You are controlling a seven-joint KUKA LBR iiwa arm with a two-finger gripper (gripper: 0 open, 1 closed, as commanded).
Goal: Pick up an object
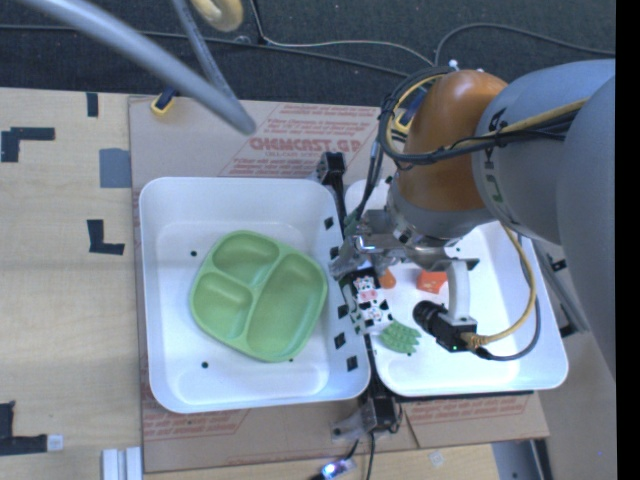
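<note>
A small green toy [400,337] lay in the right bin [520,373] just below the pincer [362,268], apart from it, with an orange block [431,282] to the pincer's right. Whether the pincer was open or closed could not be told. A green divided plate [260,294] lay in the left bin [165,268].

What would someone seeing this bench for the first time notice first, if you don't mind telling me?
Most likely the pale green divided plastic plate, lying alone in the left white bin. Next, the bulky grey arm with its orange band reaches in from the right and covers much of the right white bin, where a small orange block and a small green leafy toy lie.
</note>
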